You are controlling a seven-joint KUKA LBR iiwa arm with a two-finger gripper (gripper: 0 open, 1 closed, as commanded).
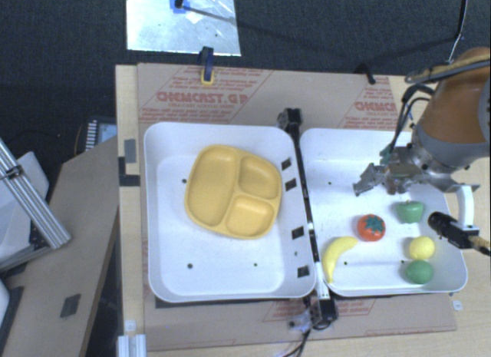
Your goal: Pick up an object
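Two shallow white plastic bins sit side by side on a bench lined with printed brown cardboard. The right bin (337,156) is the landmark here. Along its near half lie five small toy fruits, smooth and glossy: a curved yellow banana (335,256) by the inner wall, a round red tomato (372,227) with a green top just beyond it, a green pear-like piece (410,211) farther toward the outer wall, a yellow lemon (421,248) nearer the front, and a round green fruit (419,272) touching the lemon's near side.

The grey arm with its orange band enters over the bin's outer wall. Its metal gripper (368,181) hovers above the bare white floor at the bin's middle, near the tomato and pear but apart from both. Its fingers look spread, with nothing between them. A black cylinder (449,228) juts over the outer rim beside the lemon.

The left bin (161,263), touching the right bin's inner wall, holds a yellow three-compartment tray (232,191) with rounded corners, lying tilted.
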